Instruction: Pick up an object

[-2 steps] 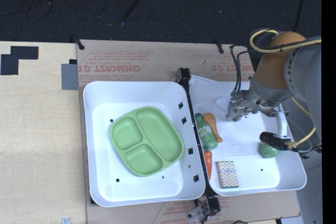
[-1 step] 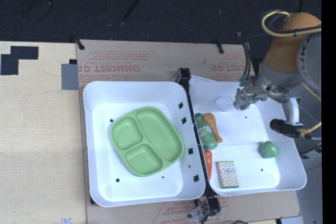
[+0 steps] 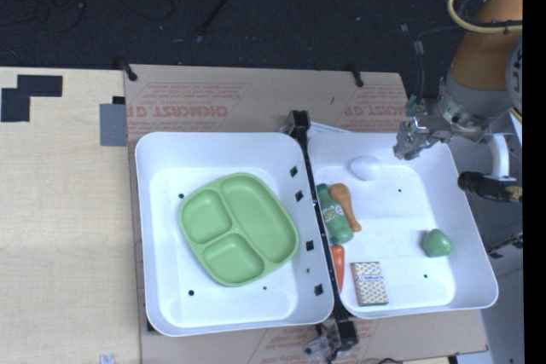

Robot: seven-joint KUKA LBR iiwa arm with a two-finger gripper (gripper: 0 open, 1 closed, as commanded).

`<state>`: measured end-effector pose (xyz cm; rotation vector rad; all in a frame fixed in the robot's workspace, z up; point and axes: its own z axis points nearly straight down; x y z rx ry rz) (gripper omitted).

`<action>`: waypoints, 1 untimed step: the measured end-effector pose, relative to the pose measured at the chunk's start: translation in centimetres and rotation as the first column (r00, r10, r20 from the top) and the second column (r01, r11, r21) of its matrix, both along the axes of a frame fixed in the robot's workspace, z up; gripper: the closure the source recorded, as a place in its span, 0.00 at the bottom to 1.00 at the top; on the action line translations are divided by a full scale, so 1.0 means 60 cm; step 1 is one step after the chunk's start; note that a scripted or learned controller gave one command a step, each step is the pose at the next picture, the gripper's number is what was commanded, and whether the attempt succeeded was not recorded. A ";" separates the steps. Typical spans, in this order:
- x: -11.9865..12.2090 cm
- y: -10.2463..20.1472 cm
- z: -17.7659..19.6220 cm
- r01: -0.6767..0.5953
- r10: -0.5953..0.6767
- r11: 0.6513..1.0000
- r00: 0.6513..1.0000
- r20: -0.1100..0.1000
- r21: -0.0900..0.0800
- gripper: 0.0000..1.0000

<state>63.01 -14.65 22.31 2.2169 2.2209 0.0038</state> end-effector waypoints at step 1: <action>0.004 0.002 0.105 0.000 0.000 1.000 1.000 -0.001 0.000 1.00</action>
